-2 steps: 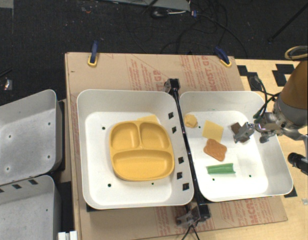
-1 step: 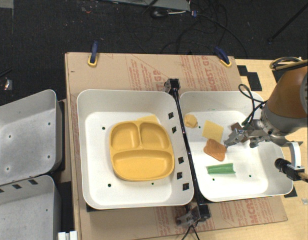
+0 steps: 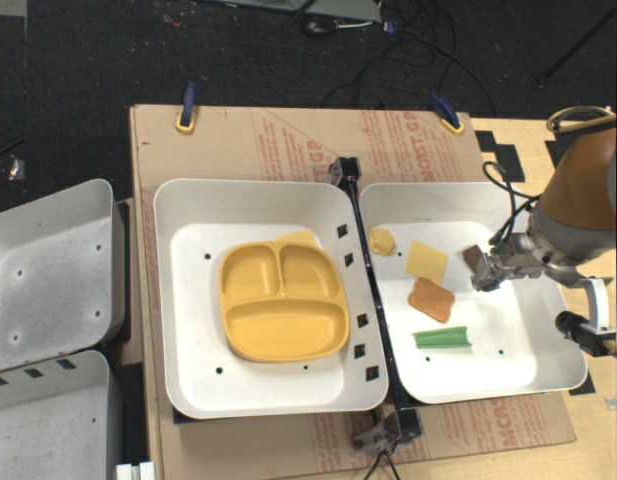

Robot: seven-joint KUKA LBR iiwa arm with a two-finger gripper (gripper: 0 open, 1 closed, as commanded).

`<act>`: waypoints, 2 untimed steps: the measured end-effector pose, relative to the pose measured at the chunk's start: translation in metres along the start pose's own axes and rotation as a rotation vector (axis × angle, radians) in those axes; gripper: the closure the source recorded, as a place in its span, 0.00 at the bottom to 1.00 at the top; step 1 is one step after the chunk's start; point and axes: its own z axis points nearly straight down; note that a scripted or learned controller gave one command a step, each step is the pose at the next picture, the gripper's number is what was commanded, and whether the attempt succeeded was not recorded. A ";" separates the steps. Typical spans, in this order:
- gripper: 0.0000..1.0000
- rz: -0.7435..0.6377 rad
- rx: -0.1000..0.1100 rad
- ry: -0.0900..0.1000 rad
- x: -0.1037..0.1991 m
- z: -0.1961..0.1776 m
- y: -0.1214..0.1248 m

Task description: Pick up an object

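Objects for picking lie in the right bin [image 3: 548, 368]: a pale yellow square [image 3: 426, 261], an orange-brown piece [image 3: 431, 299] just near of it and touching its corner, a green strip [image 3: 443, 339] nearer still, and a small yellow lump [image 3: 383, 242] at the far left by the divider. Largest on the bench is the left bin [image 3: 188, 368], which holds a yellow divided plate [image 3: 284, 302] with a pale yellow piece [image 3: 300, 238] peeking out at its far edge. From the right the arm [image 3: 580, 203] reaches over the right bin, its gripper [image 3: 483, 268] low and just right of the yellow square; whether it is open or shut I cannot tell, and nothing shows held in it.
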 end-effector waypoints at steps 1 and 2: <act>1.00 -0.003 -0.003 -0.001 0.005 -0.044 0.004; 1.00 -0.003 -0.004 -0.001 0.004 -0.088 0.011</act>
